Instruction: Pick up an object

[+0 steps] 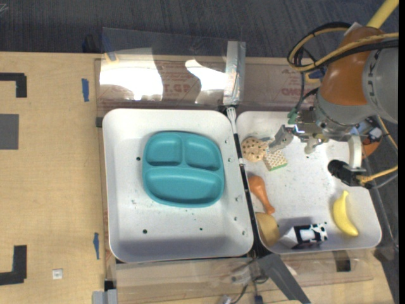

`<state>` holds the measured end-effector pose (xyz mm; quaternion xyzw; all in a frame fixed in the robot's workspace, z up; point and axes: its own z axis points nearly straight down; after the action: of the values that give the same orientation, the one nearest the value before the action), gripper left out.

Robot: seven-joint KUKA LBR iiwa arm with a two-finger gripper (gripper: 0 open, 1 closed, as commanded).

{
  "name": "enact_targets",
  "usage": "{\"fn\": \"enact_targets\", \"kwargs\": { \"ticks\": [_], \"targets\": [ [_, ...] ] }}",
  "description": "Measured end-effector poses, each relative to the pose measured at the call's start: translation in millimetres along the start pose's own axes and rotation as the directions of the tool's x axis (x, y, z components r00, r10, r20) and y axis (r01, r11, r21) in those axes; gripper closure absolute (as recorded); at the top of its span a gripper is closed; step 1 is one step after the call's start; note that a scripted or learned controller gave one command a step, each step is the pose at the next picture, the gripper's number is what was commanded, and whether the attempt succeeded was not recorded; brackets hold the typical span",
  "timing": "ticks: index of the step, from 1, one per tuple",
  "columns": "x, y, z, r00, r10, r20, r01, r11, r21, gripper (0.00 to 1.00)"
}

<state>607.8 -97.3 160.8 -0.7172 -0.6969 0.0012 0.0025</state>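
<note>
Gripper [295, 138], fingers spread and unladen, above right white bin [367, 236] on cardboard-topped bench [44, 189].

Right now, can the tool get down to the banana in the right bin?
Probably yes. The banana lies alone near the right bin's right wall, with nothing on top of it. The tool hangs near the bin's far end, so it must travel across; the wall is close.

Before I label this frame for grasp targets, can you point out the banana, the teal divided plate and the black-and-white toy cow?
banana [343, 214]: camera view, middle of its yellow curve.
teal divided plate [183, 187]: camera view, floor of its large lower compartment.
black-and-white toy cow [310, 233]: camera view, middle of its body.
</note>
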Motion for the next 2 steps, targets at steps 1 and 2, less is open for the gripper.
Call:
{"fn": "enact_targets", "kwargs": {
  "ticks": [1,2],
  "targets": [
    [29.9,-50.5,-45.9,0.995,0.102,-0.001,-0.102,0.995,-0.004,0.00],
    [44.6,3.9,-23.5,0.990,-0.144,0.003,0.144,0.990,-0.007,0.00]
  ]
}}
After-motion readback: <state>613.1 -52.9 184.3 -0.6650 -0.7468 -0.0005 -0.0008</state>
